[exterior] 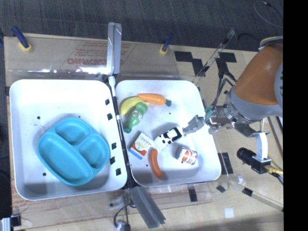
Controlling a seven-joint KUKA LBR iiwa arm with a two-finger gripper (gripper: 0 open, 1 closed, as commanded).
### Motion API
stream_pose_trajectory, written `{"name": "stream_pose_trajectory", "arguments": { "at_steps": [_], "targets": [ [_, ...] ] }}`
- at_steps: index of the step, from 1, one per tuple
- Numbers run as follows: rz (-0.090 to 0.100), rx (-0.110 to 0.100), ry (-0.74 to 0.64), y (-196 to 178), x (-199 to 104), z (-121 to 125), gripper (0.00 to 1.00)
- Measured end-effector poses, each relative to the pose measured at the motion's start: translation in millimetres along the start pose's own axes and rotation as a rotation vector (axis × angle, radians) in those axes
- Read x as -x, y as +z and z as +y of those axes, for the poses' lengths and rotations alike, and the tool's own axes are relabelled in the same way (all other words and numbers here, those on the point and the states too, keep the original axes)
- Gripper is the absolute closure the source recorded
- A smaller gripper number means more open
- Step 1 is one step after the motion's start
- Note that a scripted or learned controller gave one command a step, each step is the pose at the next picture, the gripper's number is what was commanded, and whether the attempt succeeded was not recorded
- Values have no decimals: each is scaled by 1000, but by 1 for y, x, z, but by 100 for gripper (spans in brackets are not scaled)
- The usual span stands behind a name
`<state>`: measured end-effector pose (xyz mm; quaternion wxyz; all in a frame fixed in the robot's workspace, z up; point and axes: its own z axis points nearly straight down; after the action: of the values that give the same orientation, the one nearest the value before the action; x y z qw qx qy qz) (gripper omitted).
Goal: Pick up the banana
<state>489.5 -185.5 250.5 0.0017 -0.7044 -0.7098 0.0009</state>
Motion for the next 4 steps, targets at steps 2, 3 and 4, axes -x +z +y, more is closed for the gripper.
{"name": "stream_pose_trajectory", "arguments": {
  "at_steps": [2, 3, 4],
  "targets": [
    [-2, 12, -376, 152, -93, 110, 0],
    [7, -22, -369, 159, -83, 164, 0],
    [-1, 1, -292, 158, -31, 147, 0]
  ]
}}
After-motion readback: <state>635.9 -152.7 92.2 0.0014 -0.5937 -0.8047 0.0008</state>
